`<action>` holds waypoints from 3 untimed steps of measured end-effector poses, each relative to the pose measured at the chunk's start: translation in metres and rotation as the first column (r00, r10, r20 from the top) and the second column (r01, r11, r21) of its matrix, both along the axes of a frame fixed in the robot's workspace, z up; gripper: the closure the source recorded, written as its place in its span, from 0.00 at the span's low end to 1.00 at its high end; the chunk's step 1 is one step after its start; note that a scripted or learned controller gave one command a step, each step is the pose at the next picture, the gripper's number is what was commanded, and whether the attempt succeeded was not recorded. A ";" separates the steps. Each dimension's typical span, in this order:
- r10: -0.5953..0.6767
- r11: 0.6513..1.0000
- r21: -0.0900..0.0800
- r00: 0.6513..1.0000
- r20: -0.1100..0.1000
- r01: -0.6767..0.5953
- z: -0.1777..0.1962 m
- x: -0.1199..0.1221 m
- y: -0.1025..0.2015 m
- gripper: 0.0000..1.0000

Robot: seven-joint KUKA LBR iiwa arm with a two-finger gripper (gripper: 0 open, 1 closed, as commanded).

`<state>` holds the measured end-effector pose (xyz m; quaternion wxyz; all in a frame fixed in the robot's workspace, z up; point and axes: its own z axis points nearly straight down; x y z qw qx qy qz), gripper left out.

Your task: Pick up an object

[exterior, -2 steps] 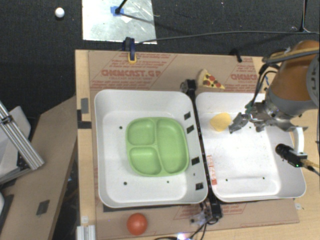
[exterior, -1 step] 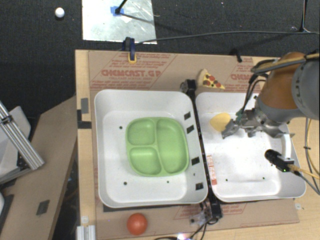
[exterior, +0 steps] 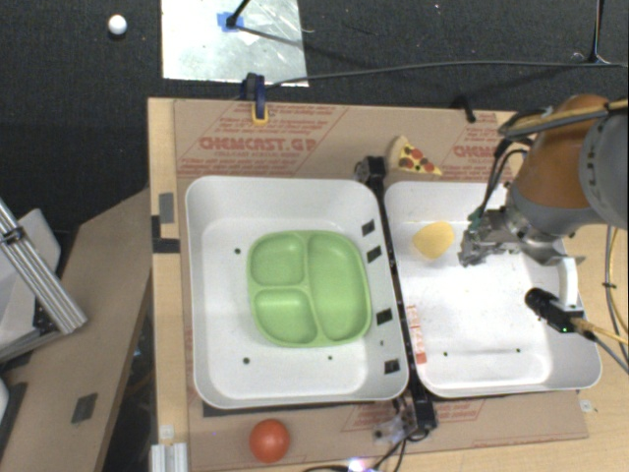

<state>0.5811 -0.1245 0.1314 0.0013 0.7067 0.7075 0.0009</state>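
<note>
Lemon [exterior: 433, 239], a small pale-yellow oval with a smooth matte skin and slightly pointed ends, lies in the right bin [exterior: 491, 362], toward that bin's 10 o'clock corner. It rests on the white floor, its long axis running roughly from 9 to 3 o'clock, near the divider between the two bins but not touching it.

The gripper [exterior: 474, 249] hangs just beside the lemon at its 3 o'clock, low over the bin floor. A narrow gap of white shows between them, so the two are apart. Whether the fingers are released or clenched I cannot tell; they are dark and small against the wrist. Nothing is seen between them.

The arm [exterior: 560, 180] comes in from 3 o'clock, its orange band above the grey wrist.

In the left bin [exterior: 226, 372] sits a light-green plate [exterior: 309, 287] with three compartments, near that bin's middle. On the counter [exterior: 295, 136] at 12 o'clock from the right bin lies a toy pizza slice [exterior: 414, 157], yellow with red spots. A red ball [exterior: 269, 440] rests at 6 o'clock below the left bin.
</note>
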 end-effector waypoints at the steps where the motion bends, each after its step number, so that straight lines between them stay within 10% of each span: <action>1: 0.003 1.000 -0.001 1.000 0.003 -0.003 0.047 0.009 -0.003 1.00; 3: 0.004 1.000 -0.001 1.000 0.002 -0.004 0.144 0.006 -0.007 1.00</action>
